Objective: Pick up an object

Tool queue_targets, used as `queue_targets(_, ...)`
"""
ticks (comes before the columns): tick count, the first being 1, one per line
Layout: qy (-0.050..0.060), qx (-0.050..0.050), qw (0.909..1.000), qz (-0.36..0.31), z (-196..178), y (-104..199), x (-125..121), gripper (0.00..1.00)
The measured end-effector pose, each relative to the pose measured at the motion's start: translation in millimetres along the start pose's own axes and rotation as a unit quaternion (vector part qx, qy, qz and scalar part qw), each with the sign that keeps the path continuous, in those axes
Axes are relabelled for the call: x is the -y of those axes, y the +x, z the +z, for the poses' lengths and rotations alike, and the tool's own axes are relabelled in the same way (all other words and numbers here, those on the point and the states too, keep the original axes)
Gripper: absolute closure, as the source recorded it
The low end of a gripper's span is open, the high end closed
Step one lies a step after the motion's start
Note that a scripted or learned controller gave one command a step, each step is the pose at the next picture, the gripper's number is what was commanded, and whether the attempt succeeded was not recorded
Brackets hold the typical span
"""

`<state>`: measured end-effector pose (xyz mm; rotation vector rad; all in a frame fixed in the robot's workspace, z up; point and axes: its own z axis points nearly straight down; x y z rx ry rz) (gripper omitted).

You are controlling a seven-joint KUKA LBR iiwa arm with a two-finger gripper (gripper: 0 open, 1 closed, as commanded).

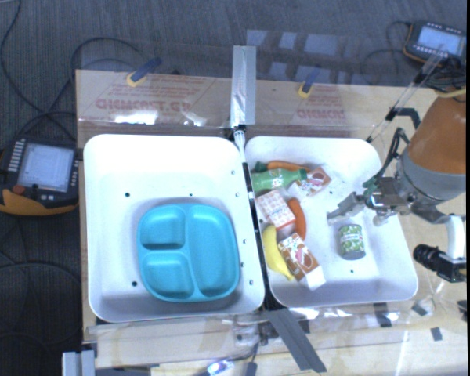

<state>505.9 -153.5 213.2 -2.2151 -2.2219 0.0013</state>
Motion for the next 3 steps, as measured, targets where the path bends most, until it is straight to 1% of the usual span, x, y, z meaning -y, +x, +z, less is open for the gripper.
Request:
queue_targets(1,-0.006,-0.001,0.9964,0.084,124,-43,-11,0.0)
queue_targets(2,-0.006,0.0,0.9964,0.084,114,-43,-11,1.0)
queue_targets(3,0.0,0.001,0.9967,0.082,22,10,-21,1.0)
